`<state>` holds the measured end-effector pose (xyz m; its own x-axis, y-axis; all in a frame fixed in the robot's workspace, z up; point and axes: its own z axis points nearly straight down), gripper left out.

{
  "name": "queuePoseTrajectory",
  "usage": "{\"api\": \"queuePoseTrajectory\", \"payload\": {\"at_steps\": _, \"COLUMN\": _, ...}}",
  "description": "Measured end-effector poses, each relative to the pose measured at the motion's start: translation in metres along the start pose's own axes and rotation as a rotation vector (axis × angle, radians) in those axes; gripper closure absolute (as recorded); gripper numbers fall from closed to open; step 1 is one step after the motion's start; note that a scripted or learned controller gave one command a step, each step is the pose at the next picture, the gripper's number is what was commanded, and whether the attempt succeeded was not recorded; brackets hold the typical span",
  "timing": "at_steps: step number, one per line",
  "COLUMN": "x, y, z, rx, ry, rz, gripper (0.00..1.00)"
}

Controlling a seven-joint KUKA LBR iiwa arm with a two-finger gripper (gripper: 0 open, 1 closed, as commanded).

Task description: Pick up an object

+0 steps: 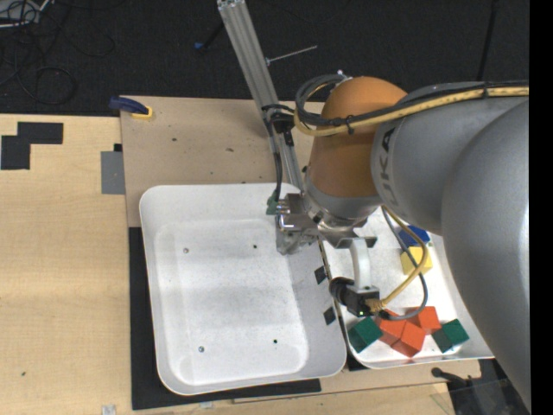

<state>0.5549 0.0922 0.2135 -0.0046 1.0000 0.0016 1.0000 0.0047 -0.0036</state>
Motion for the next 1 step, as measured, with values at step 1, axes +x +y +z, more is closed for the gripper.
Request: {"api": "queuePoseTrajectory", "payload": {"at_steps": 1, "x": -0.0017, "y": -0.0007, "z": -0.0003, "rx": 0.001, "ry": -0.003, "rz": 0.0, "gripper": 0.0}}
